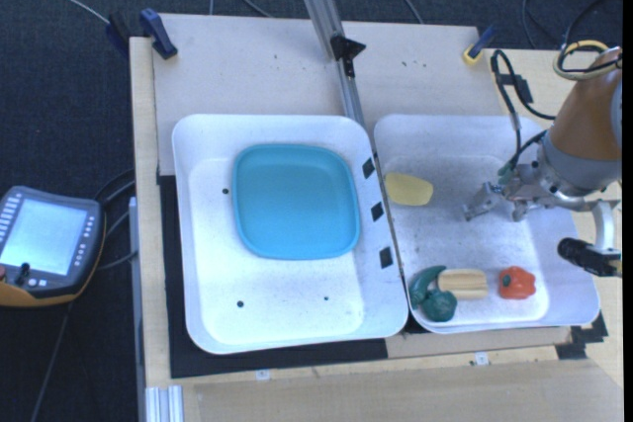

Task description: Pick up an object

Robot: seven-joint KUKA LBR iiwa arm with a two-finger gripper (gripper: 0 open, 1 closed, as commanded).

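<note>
Gripper point(485, 204) sits low over the right bin point(450, 148), near its middle, fingers point(475, 209) pointing left; the finger gap cannot be told at this slant, and nothing is seen between them. Objects in the right bin: yellow piece point(408, 189) by the left wall, apart from the gripper; green pepper point(432, 294), tan block point(462, 284) and red pepper point(515, 283) in a row along the near wall. Left bin point(203, 242) holds a blue plate point(296, 201).
</note>
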